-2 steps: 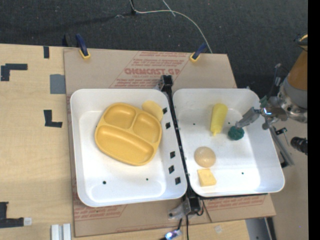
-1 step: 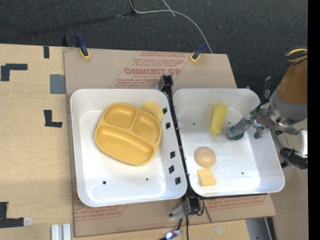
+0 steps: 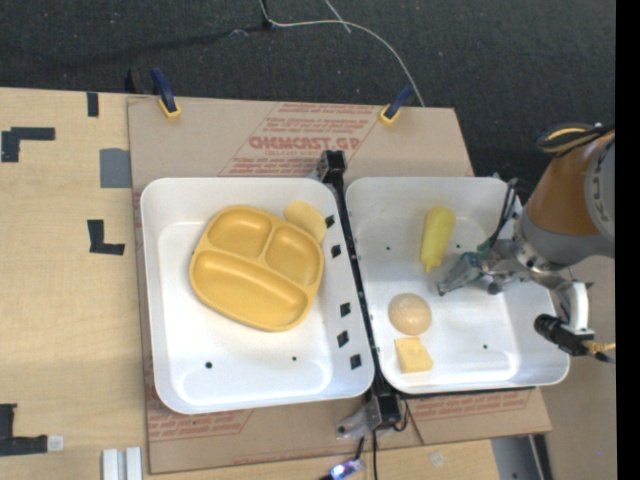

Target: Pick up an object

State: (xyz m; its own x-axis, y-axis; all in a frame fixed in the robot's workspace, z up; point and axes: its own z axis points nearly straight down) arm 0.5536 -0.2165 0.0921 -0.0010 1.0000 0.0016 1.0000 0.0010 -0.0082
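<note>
In the right bin [image 3: 470, 193] lie a yellow corn-like cob [image 3: 436, 236], a pale round ball [image 3: 409, 314] and a small yellow cheese cube [image 3: 413, 355]. My gripper [image 3: 455, 278] reaches in from the right, low over the bin floor, just below and right of the cob and up-right of the ball. Nothing shows between its dark fingertips. The left bin [image 3: 165, 298] bears a yellow divided plate [image 3: 257, 266] with a small yellow piece [image 3: 305, 218] at its upper right edge.
The arm's grey body with its orange band [image 3: 565, 198] hangs over the right bin's right rim. A divider with black clips [image 3: 348, 288] separates the bins. Both stand on a cardboard sheet [image 3: 300, 138] clamped at the back.
</note>
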